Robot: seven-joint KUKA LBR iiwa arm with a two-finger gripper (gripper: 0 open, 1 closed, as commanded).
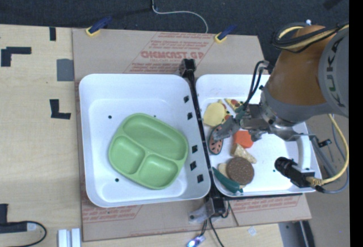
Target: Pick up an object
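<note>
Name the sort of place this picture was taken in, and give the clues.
Probably a robotics lab test bench. Two white bins sit on clamped cardboard, one holding a green divided plate, the other small toy-like items, and a grey and orange robot arm reaches over them.
</note>
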